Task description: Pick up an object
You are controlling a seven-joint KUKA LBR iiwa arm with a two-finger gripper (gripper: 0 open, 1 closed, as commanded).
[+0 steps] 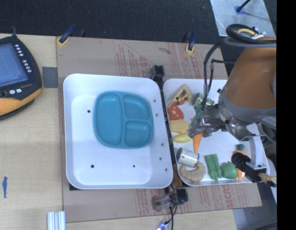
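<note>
Jaws [198, 127] above carrot [197, 142], toy food crowding

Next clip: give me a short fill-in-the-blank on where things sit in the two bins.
1. The blue divided plate lies in the ____ bin.
2. The plate has ____ compartments.
3. The pincer hangs over the ____ bin, just above an orange carrot.
4. The pizza slice lies at that bin's ____ end.

Missing words: left; three; right; far

My worktop [28, 143]: pale wood-look laminate, matt, w/ brown cardboard sheet [114, 56] on it. Bins [71, 128] smooth white plastic, slight sheen. Teal divided plate [123, 119] matt plastic. My orange band [251, 75] glossy.
</note>
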